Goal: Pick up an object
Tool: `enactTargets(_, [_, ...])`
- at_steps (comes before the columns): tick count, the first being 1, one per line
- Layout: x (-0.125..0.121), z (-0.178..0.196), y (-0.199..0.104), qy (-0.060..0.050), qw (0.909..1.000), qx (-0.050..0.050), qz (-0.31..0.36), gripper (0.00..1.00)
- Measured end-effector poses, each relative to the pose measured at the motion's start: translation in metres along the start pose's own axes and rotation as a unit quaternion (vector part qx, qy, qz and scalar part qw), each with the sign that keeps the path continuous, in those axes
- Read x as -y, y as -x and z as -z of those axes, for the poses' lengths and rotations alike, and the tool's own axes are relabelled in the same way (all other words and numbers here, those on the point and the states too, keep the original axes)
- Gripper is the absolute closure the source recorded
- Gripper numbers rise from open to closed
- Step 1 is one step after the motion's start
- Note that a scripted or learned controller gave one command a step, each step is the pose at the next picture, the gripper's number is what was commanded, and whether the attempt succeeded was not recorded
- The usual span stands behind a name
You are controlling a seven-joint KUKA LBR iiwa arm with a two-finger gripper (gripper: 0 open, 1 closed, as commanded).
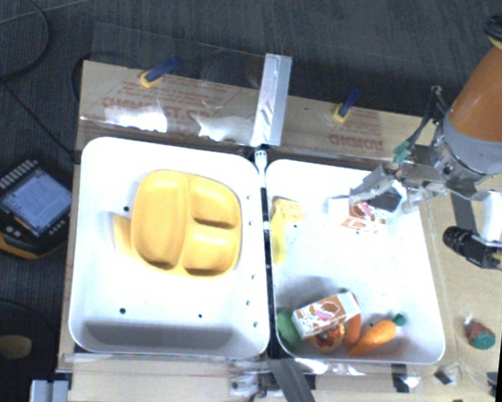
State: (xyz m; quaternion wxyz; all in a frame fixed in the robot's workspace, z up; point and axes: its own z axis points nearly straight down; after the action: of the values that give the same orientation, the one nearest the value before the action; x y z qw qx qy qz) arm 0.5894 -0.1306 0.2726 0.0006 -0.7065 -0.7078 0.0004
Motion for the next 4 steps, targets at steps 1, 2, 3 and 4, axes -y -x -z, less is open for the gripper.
enactTargets(1, [-0.053,-0.065,0.036,0.0,0.9991,0.002,0.043,0.0])
enactTargets(2, [-0.067,-0.156,0.049,0.01,0.9983,0.005,0.058,0.0])
enactTargets(3, [-0.07,-0.142,0.046,0.013,0.9982,0.003,0.058,1.0])
enactTargets(4, [-0.066,-0.153,0.032,0.013,0.9631,0.008,0.269,1.0])
